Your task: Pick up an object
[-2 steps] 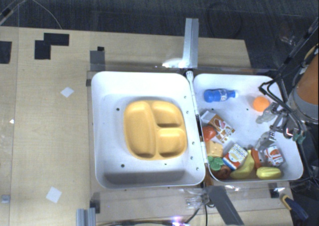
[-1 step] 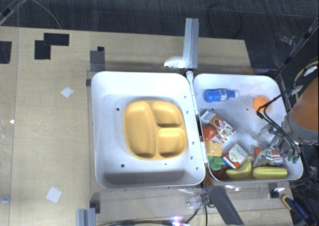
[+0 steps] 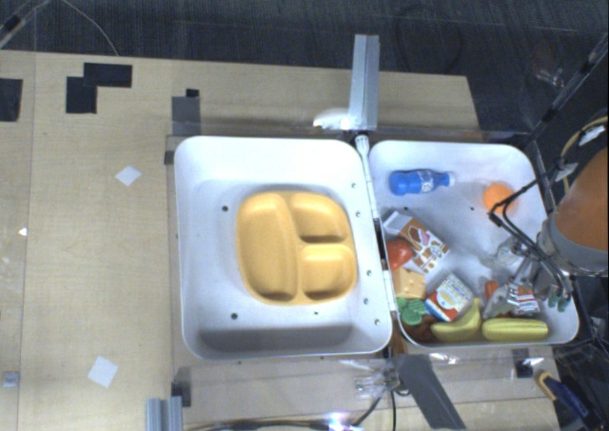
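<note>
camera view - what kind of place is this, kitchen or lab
Most likely a robotics lab bench set up for grasping trials, not a kitchen. Two white bins sit side by side on a wooden bench, one with a yellow divided tray, the other with toy food and a blue bottle; the robot arm reaches in.

Grey arm (image 3: 571, 239) with orange band, looping black cables, metallic end effector (image 3: 525, 288) with small fittings.

Wooden bench (image 3: 86, 258) — two white bins (image 3: 190, 258) side by side
</note>
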`<state>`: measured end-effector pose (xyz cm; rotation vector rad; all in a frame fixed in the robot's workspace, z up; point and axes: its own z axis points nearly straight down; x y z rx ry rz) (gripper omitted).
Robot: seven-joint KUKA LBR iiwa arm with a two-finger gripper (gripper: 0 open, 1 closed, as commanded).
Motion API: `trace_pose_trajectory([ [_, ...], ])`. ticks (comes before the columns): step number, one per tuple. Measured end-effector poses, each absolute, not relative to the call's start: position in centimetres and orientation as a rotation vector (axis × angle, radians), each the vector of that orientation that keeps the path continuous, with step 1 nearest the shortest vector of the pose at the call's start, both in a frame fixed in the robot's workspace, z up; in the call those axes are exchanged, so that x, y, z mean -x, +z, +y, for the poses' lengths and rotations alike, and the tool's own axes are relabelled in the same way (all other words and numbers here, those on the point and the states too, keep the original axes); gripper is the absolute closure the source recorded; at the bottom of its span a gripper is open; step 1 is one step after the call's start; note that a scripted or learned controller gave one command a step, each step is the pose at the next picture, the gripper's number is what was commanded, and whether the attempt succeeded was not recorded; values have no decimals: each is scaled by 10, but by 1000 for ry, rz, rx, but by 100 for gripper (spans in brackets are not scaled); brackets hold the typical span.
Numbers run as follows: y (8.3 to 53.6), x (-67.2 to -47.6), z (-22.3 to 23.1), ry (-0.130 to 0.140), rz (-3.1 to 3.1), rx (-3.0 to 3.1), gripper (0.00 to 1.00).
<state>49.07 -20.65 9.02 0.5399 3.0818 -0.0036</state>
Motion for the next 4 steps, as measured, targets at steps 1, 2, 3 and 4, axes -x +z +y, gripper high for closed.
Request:
trace_pose_trajectory([
  [1, 136, -492, -199, -2, 3070, -611, 0],
  [2, 138, -489, -178, 1, 2949, -1064, 0],
  [3, 101, -578, -204, 2, 2894, -1213, 0],
  [4, 102, -578, -205, 1, 2890, -1212, 0],
])
